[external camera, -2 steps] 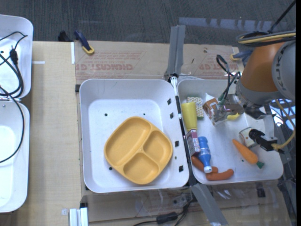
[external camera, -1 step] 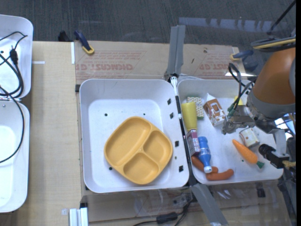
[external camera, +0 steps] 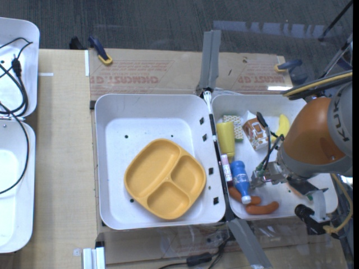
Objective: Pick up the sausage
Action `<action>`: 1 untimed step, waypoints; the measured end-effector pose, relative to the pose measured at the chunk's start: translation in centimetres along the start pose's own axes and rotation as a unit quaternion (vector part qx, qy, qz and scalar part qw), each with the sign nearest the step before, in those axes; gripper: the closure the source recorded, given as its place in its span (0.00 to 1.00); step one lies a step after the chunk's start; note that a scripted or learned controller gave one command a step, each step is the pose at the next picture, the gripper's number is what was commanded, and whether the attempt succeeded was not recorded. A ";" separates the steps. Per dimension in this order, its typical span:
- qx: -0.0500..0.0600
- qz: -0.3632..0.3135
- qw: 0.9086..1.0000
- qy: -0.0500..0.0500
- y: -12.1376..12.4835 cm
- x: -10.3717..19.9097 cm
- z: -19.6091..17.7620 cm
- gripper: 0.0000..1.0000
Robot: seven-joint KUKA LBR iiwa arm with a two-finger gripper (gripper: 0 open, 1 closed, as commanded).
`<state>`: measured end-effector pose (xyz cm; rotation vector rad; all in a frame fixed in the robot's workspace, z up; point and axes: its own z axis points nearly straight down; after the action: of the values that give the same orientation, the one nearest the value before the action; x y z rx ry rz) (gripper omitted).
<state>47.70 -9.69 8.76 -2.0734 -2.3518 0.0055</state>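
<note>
The sausage (external camera: 262, 208), orange-red and slightly curved, lies at the front of the right bin (external camera: 291, 212). A second orange-red piece (external camera: 236, 194) lies just left of it, partly under a blue bottle (external camera: 240, 180). My gripper (external camera: 262, 174) hangs low in the right bin, right of the blue bottle and a little behind the sausage. The sausage lies apart from the gripper on the bin floor. The arm's orange band (external camera: 317, 133) covers the bin's right part.
A yellow bottle (external camera: 226, 138), a small brown-and-white carton (external camera: 255, 133) and a banana (external camera: 284, 125) lie at the back of the right bin. The left bin (external camera: 112, 150) holds a yellow divided plate (external camera: 165, 178). A wall (external camera: 214, 150) separates the bins.
</note>
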 end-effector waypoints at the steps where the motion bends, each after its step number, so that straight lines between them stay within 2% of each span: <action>1: -0.001 -0.082 0.997 -0.001 -0.4 -4.4 -5.9 0.00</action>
<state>47.85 -14.07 14.63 -1.8750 -2.5160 0.0029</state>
